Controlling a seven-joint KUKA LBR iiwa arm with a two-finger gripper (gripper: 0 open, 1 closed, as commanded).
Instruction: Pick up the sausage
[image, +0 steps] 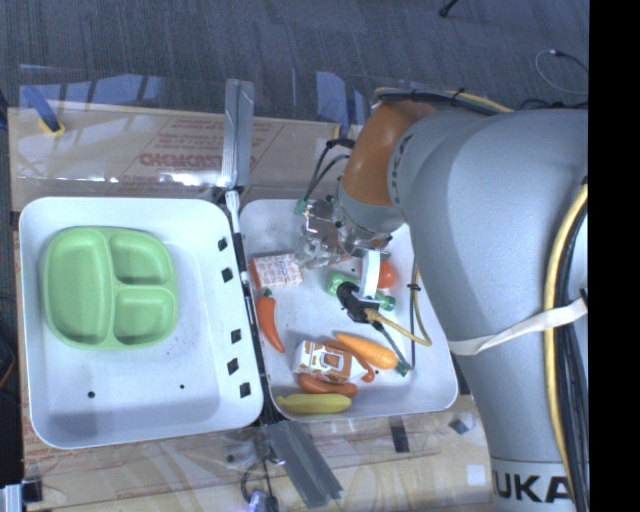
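1. A green divided tray (108, 287) lies in the left white bin (130, 405), toward its left side.
2. In the right white bin (432, 392), a yellow banana (314, 403) rests along the near wall.
3. A carrot (366, 350) lies tilted beside a small printed carton (324, 359).
4. A red chili pepper (269, 321) lies near the left wall, below an orange-and-white packet (276, 271).

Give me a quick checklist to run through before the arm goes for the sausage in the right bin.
1. Sausage in view, in the right bin: ok.
2. Sausage free of neighbours: not ok; the carton and banana crowd it.
3. Gripper over the sausage: not ok; it sits at the bin's far end.
4. Finger state: cannot tell.
5. Green tray in the left bin, out of the way: ok.
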